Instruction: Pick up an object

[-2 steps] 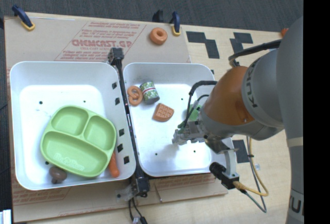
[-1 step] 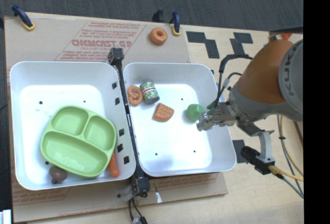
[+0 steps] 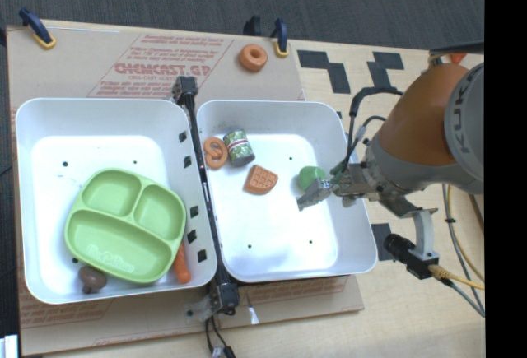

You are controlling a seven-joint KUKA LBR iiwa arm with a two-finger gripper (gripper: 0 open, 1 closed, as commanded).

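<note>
My gripper (image 3: 314, 193) reaches in from the right over the right bin (image 3: 272, 262), low near its right wall. A small green object (image 3: 310, 177) sits right at the fingertips, touching or just beside them. Farther left in the same bin lie an orange waffle-shaped piece (image 3: 261, 180), a green-and-white can (image 3: 240, 146) and an orange ring (image 3: 216, 152). The arm's grey body and orange band (image 3: 420, 130) hang over the bin's right rim.
The left bin (image 3: 37, 126) holds a green divided plate (image 3: 125, 224), a brown lump (image 3: 92, 279) and an orange carrot-like piece (image 3: 181, 266). An orange ring (image 3: 254, 58) lies on the cardboard behind the bins. Clamps hold the board's back edge.
</note>
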